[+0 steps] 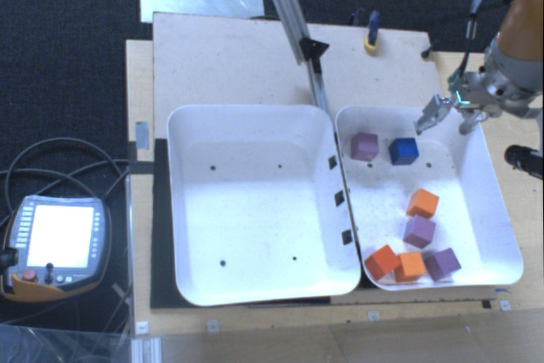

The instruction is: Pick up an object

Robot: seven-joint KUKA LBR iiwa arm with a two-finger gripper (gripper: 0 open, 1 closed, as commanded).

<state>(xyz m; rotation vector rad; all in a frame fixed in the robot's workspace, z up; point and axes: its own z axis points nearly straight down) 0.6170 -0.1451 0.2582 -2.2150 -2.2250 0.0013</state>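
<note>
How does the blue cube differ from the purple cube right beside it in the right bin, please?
The blue cube is dark blue; the purple cube is a muted violet. The blue one lies nearer the gripper, the purple one nearer the divider between the bins. Both look similar in size and rest apart on the right bin floor.

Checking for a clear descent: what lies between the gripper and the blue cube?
Nothing but bare white floor of the right bin separates the gripper from the blue cube in the camera view.
</note>
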